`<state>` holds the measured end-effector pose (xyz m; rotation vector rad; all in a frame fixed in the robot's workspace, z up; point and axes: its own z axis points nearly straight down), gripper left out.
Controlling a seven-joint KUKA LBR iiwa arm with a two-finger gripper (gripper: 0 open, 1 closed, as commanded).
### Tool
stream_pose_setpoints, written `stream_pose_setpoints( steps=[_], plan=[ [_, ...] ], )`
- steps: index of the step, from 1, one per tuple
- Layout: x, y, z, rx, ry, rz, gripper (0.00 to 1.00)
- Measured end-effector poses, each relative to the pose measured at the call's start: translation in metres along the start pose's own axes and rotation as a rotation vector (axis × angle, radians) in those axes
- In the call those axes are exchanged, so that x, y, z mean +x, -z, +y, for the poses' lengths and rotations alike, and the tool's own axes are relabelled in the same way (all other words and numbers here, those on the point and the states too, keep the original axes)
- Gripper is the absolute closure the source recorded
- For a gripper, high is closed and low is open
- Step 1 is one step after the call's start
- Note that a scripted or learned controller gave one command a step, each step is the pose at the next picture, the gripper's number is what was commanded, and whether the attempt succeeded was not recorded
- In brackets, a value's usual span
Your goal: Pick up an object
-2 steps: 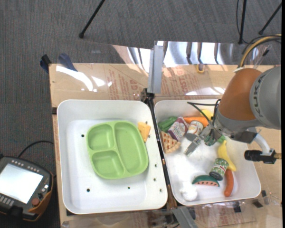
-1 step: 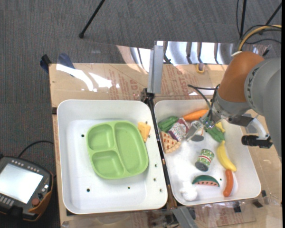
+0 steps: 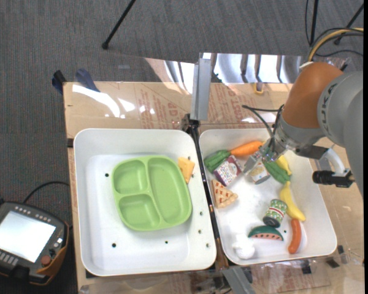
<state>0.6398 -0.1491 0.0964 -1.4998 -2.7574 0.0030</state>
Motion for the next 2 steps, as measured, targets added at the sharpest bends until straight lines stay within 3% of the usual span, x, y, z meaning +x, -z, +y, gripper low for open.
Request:
stream_pose_setpoints(
  steps=[1,2],
  plan=[
    [0.078,0.123,0.045,-0.017,-0.002,-0.009,1.00],
    [0.120,0.151,0.083,-0.005,-0.023,-0.002,1.00]
  ],
)
